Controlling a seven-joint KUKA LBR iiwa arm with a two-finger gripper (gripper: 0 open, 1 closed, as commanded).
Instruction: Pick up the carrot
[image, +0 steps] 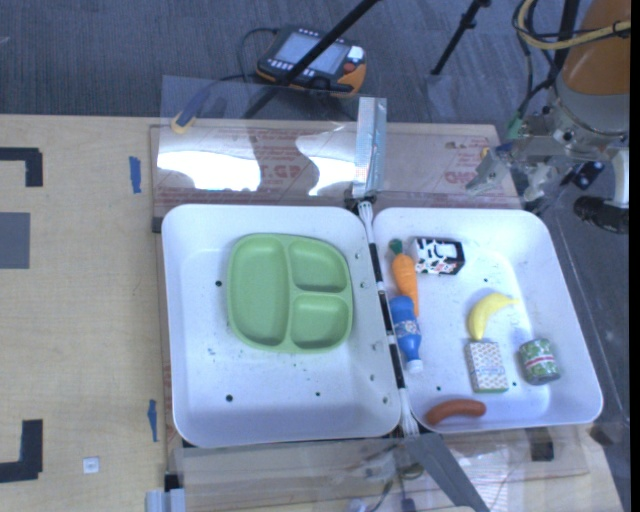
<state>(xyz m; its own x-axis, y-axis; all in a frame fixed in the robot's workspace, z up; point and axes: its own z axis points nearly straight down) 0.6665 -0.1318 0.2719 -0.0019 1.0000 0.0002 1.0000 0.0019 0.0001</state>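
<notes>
Nearest the lens, the right bin (575, 395) is seen loaded; the green tray (290, 292) sits in the left bin (190, 390). Pincer (520, 165) is parked beyond the bins; its opening cannot be told. Carrot (403, 274) is untouched against the right bin's left wall, above the blue bottle (405, 328). Pick is not begun.

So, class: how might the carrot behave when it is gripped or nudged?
The carrot looks like a smooth moulded toy, so it is probably stiff and light. Its rounded, tapered body may roll or slip. It lies close beside the blue bottle, which a nudge could disturb.
</notes>
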